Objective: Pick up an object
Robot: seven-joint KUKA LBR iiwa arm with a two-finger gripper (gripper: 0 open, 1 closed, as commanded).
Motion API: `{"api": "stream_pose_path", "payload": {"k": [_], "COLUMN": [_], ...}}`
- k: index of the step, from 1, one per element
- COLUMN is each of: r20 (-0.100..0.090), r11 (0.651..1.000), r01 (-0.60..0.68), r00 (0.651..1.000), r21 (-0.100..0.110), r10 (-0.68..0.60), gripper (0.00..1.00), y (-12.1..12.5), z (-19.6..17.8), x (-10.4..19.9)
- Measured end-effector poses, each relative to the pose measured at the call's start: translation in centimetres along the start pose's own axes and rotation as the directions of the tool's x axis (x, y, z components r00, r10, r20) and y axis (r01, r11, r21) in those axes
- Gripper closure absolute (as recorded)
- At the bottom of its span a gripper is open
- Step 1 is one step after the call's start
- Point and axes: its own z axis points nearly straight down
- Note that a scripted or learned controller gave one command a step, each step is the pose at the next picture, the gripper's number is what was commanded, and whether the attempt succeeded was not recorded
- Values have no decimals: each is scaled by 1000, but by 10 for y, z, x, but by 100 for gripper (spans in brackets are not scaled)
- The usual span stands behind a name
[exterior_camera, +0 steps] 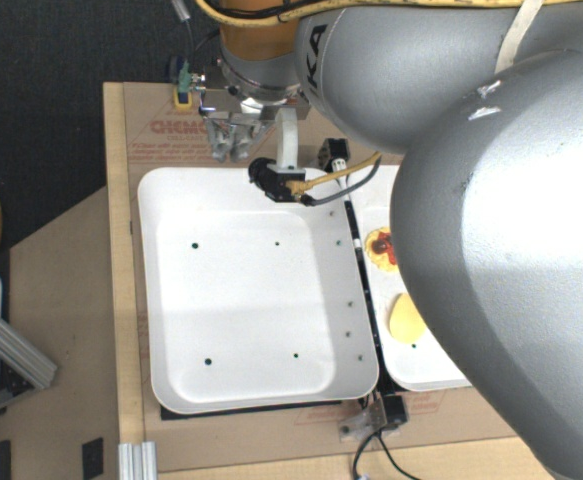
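The gripper (231, 143) hung past the far rim of the left bin (161, 268); whether its jaws were apart was unclear. Yellow and red objects (391, 288) lay well to its right, in the right bin (421, 373).

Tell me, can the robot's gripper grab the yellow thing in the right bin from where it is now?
Probably not yet: the gripper is beyond the left bin's far rim, while the yellow thing lies across in the right bin.

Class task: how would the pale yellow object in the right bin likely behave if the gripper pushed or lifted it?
The yellow object looks rounded, so it may roll when pushed. Its smooth surface could slip. The arm hides part of it, so weight and stiffness stay uncertain.
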Motion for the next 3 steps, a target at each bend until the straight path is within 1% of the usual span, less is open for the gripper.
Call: {"api": "stream_pose_path", "payload": {"k": [1,2,3], "r20": [-7,-8,-7], "r11": [1000,1000,1000], "r01": [3,3,4], "r00": [1000,1000,1000], "r21": [-19,-23,-18], "r10": [-3,-3,-4], "gripper": [100,100,100], "y": [2,1,-28], "z": [-39,-101,-131], "x": [1,0,0]}}
